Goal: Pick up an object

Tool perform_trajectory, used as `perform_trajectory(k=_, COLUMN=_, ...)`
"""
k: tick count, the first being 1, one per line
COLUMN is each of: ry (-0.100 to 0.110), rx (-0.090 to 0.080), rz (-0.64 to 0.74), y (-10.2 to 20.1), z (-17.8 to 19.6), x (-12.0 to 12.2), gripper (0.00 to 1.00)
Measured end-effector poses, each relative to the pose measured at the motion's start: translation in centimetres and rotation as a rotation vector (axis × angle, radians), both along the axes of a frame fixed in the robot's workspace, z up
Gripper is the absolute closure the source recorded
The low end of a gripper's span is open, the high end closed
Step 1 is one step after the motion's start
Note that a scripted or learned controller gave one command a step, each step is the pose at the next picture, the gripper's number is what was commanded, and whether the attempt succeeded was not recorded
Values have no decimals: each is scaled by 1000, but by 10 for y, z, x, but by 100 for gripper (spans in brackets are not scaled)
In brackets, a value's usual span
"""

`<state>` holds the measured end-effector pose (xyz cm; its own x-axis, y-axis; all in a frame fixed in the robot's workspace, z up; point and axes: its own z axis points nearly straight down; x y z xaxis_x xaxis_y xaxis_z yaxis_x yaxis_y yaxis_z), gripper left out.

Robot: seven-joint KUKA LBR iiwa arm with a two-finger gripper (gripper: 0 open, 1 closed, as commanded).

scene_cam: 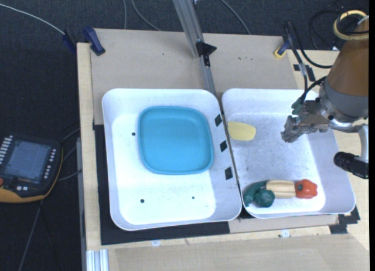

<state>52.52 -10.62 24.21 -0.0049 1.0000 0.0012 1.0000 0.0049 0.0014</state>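
The right bin [275, 102] holds a pale yellow piece [241, 131] near its left wall. Along its front wall lie a dark green object [259, 196], a tan roll-shaped object [280, 189] and a red tomato-like object [306, 189] in a row. My gripper [291, 134] hangs over the right half of this bin, to the right of the yellow piece and above the front row. It points down and to the left, with nothing visible between its fingers. The orange band [351, 67] of the arm rises behind it.
The left bin [120, 146] carries a light blue square plate [175, 139]. A metal pole [186, 12] slants in from the top to the gap between the bins. A handheld pendant [26, 167] lies off the bench at the left.
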Motion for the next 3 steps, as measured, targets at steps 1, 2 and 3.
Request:
perform_trajectory(k=1, ry=0, rx=0, rz=0, y=52, z=9, x=11, gripper=100)
perform_trajectory(k=2, ry=1, rx=0, rz=0, y=106, z=15, x=22, gripper=100)
perform_trajectory(k=3, ry=2, rx=0, rz=0, y=167, z=13, x=23, gripper=100)
